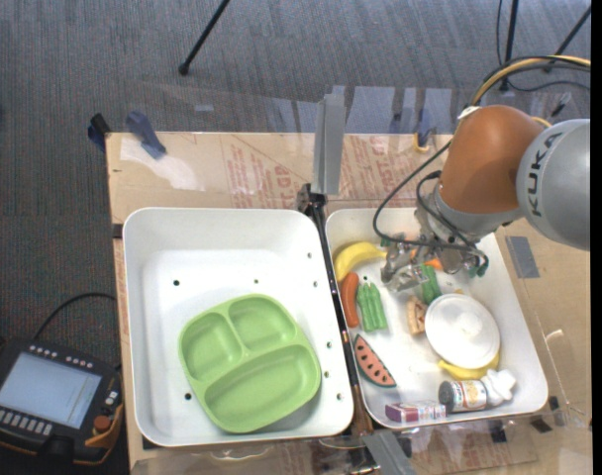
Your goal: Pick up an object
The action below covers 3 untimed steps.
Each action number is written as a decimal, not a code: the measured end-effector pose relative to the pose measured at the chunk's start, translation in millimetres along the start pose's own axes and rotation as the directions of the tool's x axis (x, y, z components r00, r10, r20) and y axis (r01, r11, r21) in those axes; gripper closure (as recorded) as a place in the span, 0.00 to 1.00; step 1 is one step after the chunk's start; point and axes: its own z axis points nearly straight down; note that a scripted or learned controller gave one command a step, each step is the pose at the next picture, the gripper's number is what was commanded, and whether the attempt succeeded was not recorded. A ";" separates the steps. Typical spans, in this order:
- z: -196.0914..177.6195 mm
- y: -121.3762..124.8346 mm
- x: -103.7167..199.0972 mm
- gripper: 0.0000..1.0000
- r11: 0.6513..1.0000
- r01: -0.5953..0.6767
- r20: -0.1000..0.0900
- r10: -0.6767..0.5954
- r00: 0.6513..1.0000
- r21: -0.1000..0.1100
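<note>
End effector is low inside the right bin, near that bin's far edge, over a crowded cluster of toy food. Cannot tell its state: the wrist and cabling mask the tips.

Step in hand, as judged: descent and selection, no grasp confirmed. Nothing is visibly between the tips.

Candidate objects:
- banana, just beside the end effector, toward the divider between the bins
- green pods, near, toward the worktop's front edge
- white bowl, near, toward the front right corner
- watermelon slice and small bottle, well apart, by the front edge

Left bin carries a green divided plate.

Next move likely calls for settling on one item, closing on it, then lifting straight up clear of its neighbours.
</note>
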 end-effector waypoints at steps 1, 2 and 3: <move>-124.6 -28.3 2.9 1.00 0.985 -0.175 0.013 0.175 0.984 0.005; -21.7 16.3 71.3 1.00 0.959 0.285 -0.004 -0.285 0.959 -0.004; -0.1 48.0 -0.6 1.00 0.973 0.230 0.001 -0.230 0.973 -0.001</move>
